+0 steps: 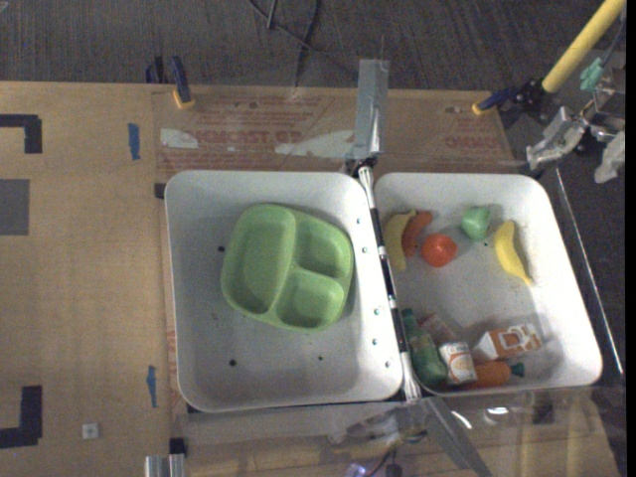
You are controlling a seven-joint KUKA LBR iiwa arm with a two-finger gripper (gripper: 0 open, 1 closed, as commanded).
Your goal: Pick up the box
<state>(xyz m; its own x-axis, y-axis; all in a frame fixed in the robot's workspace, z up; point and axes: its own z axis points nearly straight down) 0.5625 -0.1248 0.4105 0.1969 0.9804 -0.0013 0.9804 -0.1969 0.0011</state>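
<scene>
The box [511, 341], a small orange and white carton, lies on its side near the front right corner of the right bin [556, 296]. Close to its left stands a smaller white and red carton [457, 362]. An orange carrot-like piece [493, 373] lies just in front of them, against the bin's front wall.
The right bin also holds a dark green bottle [422, 351], a red tomato [438, 249], two yellow bananas [510, 251] [397, 238] and a green pepper [477, 223]. A green divided plate [288, 266] sits in the left bin [199, 346]. A yellow pole [586, 33] and clamps stand at the back right.
</scene>
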